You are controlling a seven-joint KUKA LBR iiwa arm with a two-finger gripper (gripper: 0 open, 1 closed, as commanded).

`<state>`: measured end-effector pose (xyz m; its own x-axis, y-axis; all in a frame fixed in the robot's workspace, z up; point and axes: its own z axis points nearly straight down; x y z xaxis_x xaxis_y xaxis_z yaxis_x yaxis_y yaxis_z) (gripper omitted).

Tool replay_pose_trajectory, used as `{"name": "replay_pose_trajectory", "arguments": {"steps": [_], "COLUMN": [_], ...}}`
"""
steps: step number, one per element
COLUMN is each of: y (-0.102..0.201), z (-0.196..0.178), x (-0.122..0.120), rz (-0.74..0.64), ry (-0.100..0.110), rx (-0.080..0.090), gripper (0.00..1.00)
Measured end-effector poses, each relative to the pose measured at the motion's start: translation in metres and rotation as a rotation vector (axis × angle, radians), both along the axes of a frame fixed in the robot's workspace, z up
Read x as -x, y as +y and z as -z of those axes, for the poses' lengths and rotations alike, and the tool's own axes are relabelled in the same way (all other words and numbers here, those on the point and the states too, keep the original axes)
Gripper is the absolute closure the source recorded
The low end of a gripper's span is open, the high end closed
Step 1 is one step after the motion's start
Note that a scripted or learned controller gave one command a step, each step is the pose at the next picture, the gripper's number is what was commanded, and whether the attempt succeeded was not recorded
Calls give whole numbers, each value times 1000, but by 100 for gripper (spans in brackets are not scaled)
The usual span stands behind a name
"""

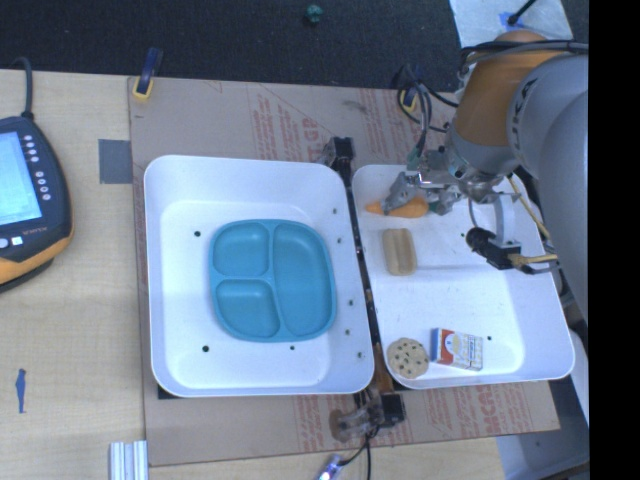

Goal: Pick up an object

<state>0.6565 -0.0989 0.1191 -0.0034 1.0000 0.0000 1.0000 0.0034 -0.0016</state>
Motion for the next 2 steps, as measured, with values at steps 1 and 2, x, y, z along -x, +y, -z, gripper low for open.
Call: {"name": "replay_pose_trajectory", "arguments": {"steps": [1, 2], "y": [0, 6], "z": [28, 28], "x": [58, 59], "rz": [-1, -2], "ry": [4, 5], "rx": [1, 0], "gripper": [0, 0]}}
